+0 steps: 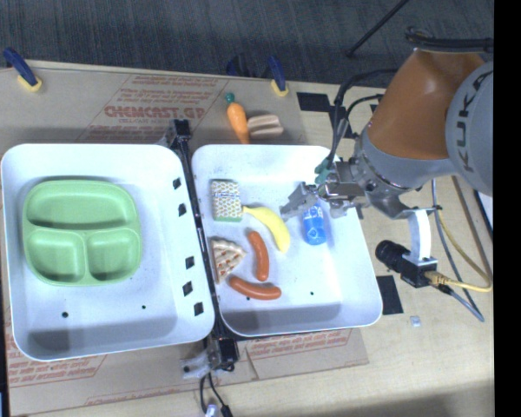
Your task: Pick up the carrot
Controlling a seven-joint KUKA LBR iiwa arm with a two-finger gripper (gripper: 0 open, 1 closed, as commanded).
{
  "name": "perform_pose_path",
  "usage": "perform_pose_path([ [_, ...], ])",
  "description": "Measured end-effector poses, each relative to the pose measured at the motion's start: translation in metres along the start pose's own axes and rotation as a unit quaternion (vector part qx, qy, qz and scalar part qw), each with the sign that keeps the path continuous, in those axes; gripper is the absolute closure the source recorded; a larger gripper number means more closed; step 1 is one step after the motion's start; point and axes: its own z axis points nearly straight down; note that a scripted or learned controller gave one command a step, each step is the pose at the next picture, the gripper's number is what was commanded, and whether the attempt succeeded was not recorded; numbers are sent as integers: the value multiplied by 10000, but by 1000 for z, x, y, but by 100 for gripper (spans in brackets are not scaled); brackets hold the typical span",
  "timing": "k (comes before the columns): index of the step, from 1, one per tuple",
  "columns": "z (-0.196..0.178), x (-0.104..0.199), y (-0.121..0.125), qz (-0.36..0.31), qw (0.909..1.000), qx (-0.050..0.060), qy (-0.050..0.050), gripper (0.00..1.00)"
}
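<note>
Tool [302, 200] sits low over the right bin [334, 289], at that bin's right half, on the grey arm [425, 102] coming in from the right. Whether it is released or clenched cannot be told from this angle, and nothing is visibly grasped.

The carrot [236, 120] is not in either bin. It lies up and to the left of the tool, past the right bin's far rim, on the printed cardboard sheet [148, 107] that covers the tabletop [434, 337]. It is well apart from the tool. Its green top points away from the bins and its orange tip points toward the rim. A tan bun [265, 127] lies just beside the carrot, on the side nearer the tool.

A blue bottle [313, 226] is right under the tool; contact unclear. A banana [269, 226] is just left of the tool and near the bottle. Further left of the tool is a square yellow-green sponge [227, 200]. Below and left of the tool are an upright-lying sausage [260, 255], a second sausage [254, 288] lying crosswise near the bin's front, and a pizza slice [227, 255] by the bin's left wall.

Far left of the tool, the left bin [17, 233] holds a green divided plate [82, 228].
</note>
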Motion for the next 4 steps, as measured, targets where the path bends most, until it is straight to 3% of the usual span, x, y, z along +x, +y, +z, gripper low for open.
perform_pose_path([
  [1,124,22,-4,446,9990,13,1,0],
  [2,89,105,64,1354,9908,0,-3,0],
  [3,-14,42,36,650,9979,-14,-7,0],
  [4,-104,20,38,1687,9857,-14,-1,0],
])
